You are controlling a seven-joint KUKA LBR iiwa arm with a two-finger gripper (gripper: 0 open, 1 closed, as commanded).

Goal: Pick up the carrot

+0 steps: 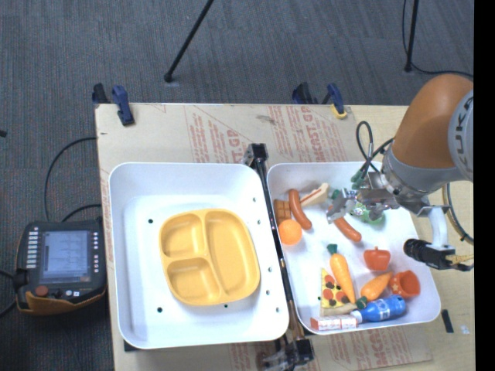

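Showing "KU" lettering: grey arm [433,141]

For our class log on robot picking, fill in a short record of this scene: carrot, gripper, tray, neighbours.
carrot: right bin, lying near its middle, leaf end up-view
gripper: over right bin, above the carrot in view, apart from it
tray: yellow, in left bin
neighbours: pizza slice beside carrot; tomato to its right
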